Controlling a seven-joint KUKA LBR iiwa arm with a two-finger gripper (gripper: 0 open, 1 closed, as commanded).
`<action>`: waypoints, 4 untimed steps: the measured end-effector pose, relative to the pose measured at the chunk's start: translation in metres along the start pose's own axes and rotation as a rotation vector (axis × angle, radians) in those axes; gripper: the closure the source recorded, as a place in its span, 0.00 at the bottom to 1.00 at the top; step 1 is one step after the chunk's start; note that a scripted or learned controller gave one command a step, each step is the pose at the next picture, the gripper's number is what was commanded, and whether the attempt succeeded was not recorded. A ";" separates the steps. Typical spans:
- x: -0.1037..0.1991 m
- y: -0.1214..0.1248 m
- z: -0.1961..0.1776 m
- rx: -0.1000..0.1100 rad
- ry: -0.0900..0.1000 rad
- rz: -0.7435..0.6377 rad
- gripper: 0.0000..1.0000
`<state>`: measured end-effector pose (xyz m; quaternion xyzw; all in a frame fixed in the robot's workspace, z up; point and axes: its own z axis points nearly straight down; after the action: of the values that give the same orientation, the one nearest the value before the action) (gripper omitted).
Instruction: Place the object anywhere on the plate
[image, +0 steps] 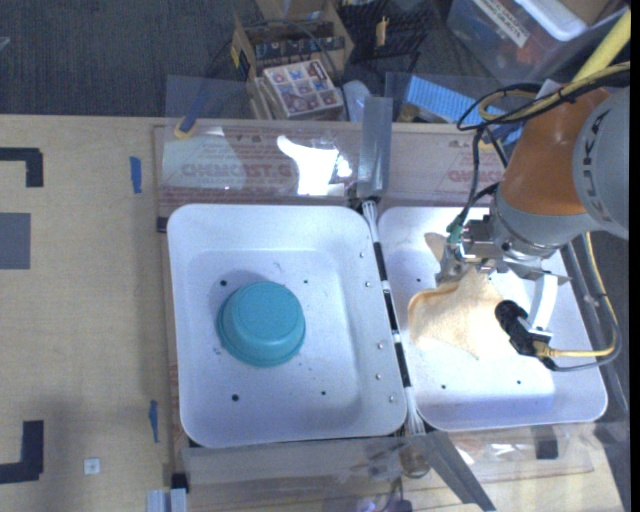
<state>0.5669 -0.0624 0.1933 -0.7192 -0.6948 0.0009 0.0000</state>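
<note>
Within the right bin (585, 405), a tan cloth (450, 322) lies crumpled on the white floor, and its upper part rises to a point directly beneath the gripper (466, 265). Whether the jaws are open or closed cannot be told from this angle, so a hold on the cloth is not confirmed.

Handling assessment: the cloth appears light, limp and non-fragile. It should drape and trail when lifted, so a corner could catch on the divider between the bins during transfer. A pinch on a raised fold near its middle is judged the better hold. A hold at an edge would leave a long hanging tail.

Destination: a teal plate (262, 322) sits left of centre in the left bin (195, 405), well apart from the cloth. It appears domed, possibly upturned, and a soft cloth should settle on it without sliding far.

Surface: both bin floors are smooth white plastic with a few dark specks. The bins touch along a common edge.

Surroundings: a pale wooden bench (80, 300) carries black markings and blue tape tabs. Behind the bins stands a glaring clear panel (250, 165), with floor clutter beyond it.
</note>
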 end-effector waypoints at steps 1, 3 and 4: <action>0.000 0.001 -0.031 -0.003 0.000 -0.001 1.00; 0.117 0.000 -0.024 -0.003 0.000 -0.805 1.00; 0.162 -0.003 -0.018 -0.003 0.001 -1.201 1.00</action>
<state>0.5697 0.0999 0.2112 -0.2007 -0.9797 -0.0007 -0.0002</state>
